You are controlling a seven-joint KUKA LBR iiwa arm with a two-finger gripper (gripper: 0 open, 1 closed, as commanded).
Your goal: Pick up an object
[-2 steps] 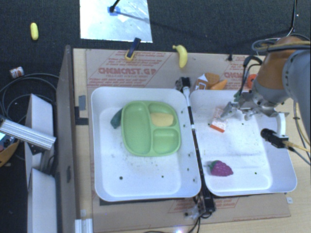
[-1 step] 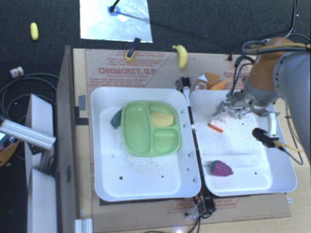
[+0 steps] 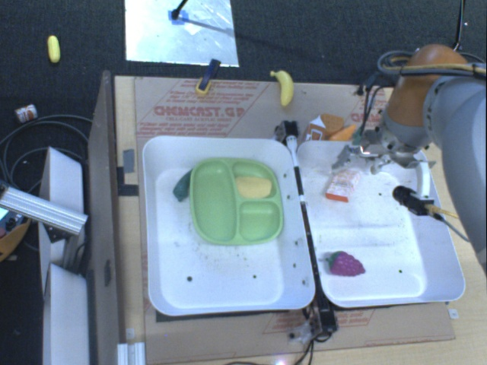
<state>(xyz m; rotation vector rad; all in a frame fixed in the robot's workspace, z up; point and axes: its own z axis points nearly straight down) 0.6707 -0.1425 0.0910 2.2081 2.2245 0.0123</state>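
The left white bin (image 3: 163,280) holds a green 3-compartment plate (image 3: 221,204) with a yellow piece (image 3: 255,186) in its upper-right compartment and a dark green item (image 3: 182,186) beside it; the right bin (image 3: 396,280) holds an orange-and-white packet (image 3: 342,185) and purple grapes (image 3: 346,264), with the gripper (image 3: 364,158) just beyond the packet, fingers spread and empty.

A yellow banana (image 3: 284,87) lay on the printed brown cardboard sheet (image 3: 228,106), near its far edge, with a yellow-and-dark clamp (image 3: 207,77) to its left. Beyond them a shiny silver square (image 3: 180,21) rested on the dark carpet (image 3: 342,21). Far left lay a small yellow piece (image 3: 53,49), a tiny can (image 3: 26,113) and looped black cables (image 3: 38,147).
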